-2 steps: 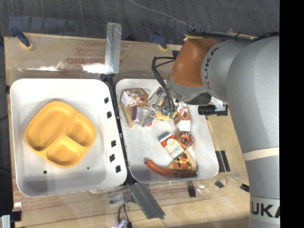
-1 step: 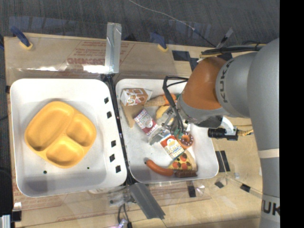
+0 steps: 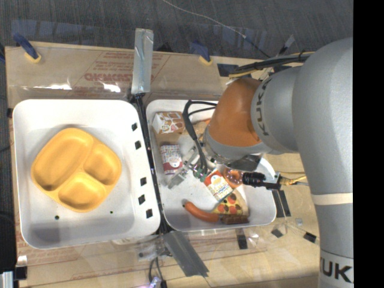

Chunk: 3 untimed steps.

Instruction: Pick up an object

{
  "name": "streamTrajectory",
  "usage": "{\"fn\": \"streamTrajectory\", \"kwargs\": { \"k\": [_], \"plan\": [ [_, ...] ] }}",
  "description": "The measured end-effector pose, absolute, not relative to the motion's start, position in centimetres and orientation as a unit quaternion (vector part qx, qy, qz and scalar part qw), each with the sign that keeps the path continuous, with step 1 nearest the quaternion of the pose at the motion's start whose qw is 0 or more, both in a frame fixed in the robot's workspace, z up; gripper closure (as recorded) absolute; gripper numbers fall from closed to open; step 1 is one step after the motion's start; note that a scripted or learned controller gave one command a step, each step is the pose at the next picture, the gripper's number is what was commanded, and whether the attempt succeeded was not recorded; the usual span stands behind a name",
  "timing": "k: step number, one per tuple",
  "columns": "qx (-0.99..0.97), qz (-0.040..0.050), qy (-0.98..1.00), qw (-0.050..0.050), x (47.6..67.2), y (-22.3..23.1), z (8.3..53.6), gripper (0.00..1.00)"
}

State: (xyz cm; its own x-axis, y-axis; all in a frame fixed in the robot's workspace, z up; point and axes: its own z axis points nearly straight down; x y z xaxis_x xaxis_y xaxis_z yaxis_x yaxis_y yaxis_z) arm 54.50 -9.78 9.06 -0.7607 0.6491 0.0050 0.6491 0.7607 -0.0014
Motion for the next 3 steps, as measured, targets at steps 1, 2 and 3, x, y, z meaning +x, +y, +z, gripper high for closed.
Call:
{"fn": "streamTrajectory", "kwargs": {
  "k": [1, 2, 3],
  "plan": [
    [-0.318, 0.0001, -0.948, 0.003, 47.5, -9.4, 9.1, 0.00],
    [-0.316, -0.0002, -0.949, 0.002, 47.6, -9.3, 10.1, 1.00],
    [-0.311, -0.0008, -0.950, -0.003, 50.0, -7.8, 20.1, 1.00]
  ]
}}
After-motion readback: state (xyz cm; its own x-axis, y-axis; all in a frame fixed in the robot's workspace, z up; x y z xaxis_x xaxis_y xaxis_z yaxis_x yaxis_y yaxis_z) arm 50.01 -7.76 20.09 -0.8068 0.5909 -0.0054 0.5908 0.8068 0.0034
